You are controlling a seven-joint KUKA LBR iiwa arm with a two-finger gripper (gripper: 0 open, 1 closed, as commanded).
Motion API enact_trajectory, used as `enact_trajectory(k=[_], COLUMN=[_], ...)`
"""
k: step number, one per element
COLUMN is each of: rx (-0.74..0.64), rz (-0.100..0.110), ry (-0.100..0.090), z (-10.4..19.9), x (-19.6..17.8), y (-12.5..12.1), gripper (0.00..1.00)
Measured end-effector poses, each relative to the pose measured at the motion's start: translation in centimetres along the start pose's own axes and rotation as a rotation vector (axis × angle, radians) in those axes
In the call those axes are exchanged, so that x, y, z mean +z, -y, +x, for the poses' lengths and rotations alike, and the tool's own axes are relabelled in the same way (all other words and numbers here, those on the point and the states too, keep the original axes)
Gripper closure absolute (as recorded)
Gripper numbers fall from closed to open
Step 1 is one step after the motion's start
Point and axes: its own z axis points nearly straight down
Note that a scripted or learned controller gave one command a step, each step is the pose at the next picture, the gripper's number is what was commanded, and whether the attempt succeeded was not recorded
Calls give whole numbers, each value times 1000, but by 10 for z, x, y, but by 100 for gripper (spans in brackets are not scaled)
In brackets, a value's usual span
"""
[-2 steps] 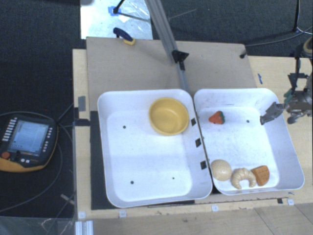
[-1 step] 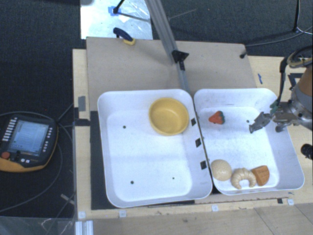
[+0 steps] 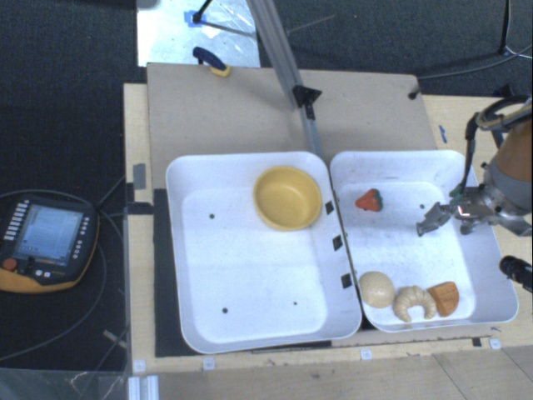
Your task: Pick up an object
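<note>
Left bin (image 3: 200, 307) contains one yellow bowl (image 3: 287, 197) at its far edge. Right bin (image 3: 400, 163) contains a strawberry (image 3: 369, 200), and a bread roll (image 3: 376, 289), croissant (image 3: 415, 302) and orange piece (image 3: 444, 297) along its near edge. Gripper (image 3: 440, 218) over the right bin, grasping nothing; finger state cannot be determined.

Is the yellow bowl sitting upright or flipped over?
Upright. The yellow bowl in the left bin shows its open hollow and rim facing up toward the camera, with nothing visible inside it.

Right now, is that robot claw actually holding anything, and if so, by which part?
Nothing is held. The gripper hangs open over bare floor of the right bin, apart from the strawberry.
</note>
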Motion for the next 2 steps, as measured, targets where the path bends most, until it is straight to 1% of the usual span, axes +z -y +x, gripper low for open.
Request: enact_trajectory(k=[1, 2], rx=[-1, -1], rz=[0, -5], ry=[0, 1], z=[4, 4], x=[43, 30], y=[-2, -3], gripper=[0, 100])
